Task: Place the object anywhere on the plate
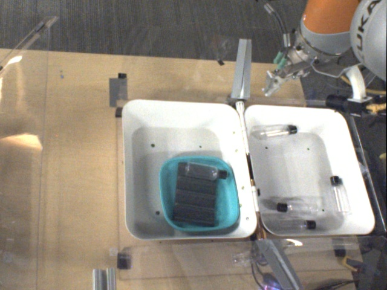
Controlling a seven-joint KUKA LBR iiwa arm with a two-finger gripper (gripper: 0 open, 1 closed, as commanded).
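Camera view looked down at a slant on two white bins side by side on the wooden bench (60, 180). Left bin (139, 132) held a teal plate (230, 201), squarish with raised rim, sitting toward the bin's near right corner. On the plate lay a dark ribbed block (195, 203), and across its far end a clear tube with a black cap (201, 171), cap pointing right. So one tube rested on the plate.

Right bin (302, 162) held four more clear, black-capped tubes: one along the far wall (275, 130), one upright-lying by the right wall (338, 193), and two near the front wall, one (297, 208) just behind the other (290, 224).

Gripper (270, 84) hung above the bench beyond the bins' far edge, just right of the grey upright post (242, 68) at the seam between bins, well apart from every tube. Its fingers pointed down-left; nothing lay between them, but whether they stood apart or together could not be told.

Floor of the left bin was bare behind and left of the plate. Middle of the right bin was bare.
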